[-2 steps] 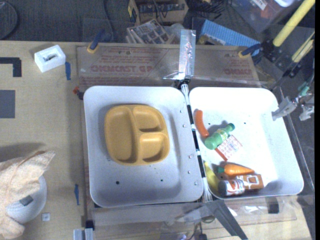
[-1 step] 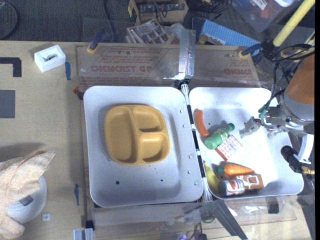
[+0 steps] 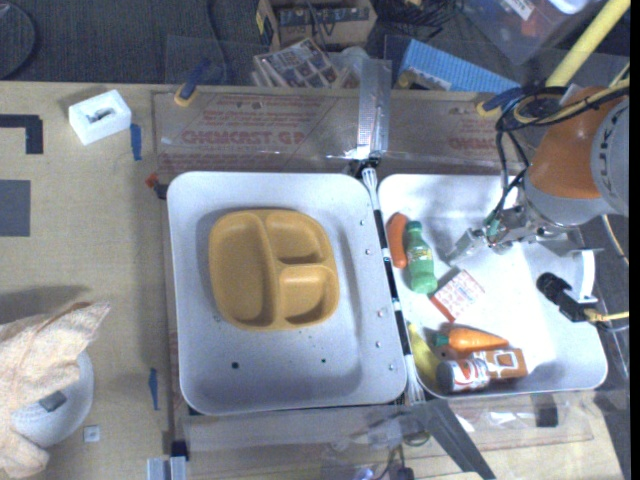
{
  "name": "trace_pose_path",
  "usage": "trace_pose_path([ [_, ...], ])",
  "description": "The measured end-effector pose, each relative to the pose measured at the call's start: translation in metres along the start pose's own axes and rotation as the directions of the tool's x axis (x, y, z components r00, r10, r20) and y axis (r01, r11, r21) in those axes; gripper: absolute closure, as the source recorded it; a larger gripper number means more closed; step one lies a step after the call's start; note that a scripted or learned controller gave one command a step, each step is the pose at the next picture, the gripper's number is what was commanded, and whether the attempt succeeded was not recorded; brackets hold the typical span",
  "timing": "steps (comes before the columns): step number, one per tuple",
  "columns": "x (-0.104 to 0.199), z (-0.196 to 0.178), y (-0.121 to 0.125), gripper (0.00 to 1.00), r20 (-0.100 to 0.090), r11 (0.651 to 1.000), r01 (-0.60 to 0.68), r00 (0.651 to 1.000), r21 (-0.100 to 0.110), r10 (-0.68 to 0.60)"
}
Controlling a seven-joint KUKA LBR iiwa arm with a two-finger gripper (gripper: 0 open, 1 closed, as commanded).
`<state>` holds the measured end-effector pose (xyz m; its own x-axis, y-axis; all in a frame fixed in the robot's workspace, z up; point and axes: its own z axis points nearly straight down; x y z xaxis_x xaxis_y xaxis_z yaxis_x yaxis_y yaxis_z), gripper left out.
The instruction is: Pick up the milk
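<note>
The milk looks to be the small red-and-white carton (image 3: 460,293) lying flat in the middle of the right bin (image 3: 585,368). My gripper (image 3: 468,243) hangs over the upper middle of that bin, pointing left. Its tip is a little above and behind the carton, apart from it. Nothing shows in its grasp. The grey arm with its orange band (image 3: 565,168) comes in from the right.
Left of the carton lie a green bottle (image 3: 419,259) and an orange carrot-like piece (image 3: 397,238). In front of it are a carrot (image 3: 476,340), an orange-labelled bottle (image 3: 487,368) and a yellow banana (image 3: 420,353). The left bin (image 3: 200,368) holds a yellow divided tray (image 3: 272,268).
</note>
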<state>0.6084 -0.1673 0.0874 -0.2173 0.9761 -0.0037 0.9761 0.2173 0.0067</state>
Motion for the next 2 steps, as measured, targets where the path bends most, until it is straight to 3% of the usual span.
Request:
trace_pose_path([
  [1, 0.079, -0.002, -0.037, 0.0, -0.003, 0.992, 0.127, 0.992, -0.001, -0.127],
  [2, 0.076, -0.013, -0.036, 1.0, 0.001, 0.992, 0.122, 0.993, -0.008, -0.122],
])
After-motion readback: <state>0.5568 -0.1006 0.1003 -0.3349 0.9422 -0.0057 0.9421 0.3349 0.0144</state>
